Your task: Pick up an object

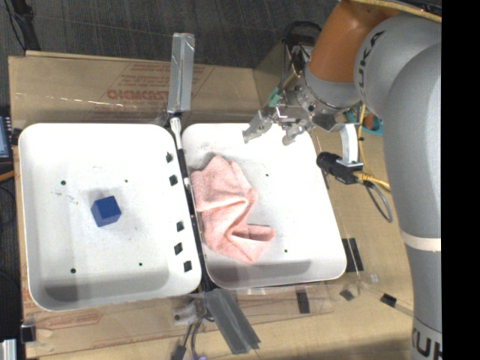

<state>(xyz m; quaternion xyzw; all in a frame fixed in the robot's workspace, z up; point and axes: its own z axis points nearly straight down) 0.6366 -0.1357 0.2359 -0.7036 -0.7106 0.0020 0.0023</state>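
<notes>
The robot's two-finger gripper (pixel 274 130) hovers with jaws spread and empty above the right white plastic bin (pixel 319 201), poised near the crumpled pink cloth (pixel 225 208) lying against its left wall.

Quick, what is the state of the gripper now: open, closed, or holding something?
Gripper: open, holding nothing, above the far edge of the right bin.
</notes>
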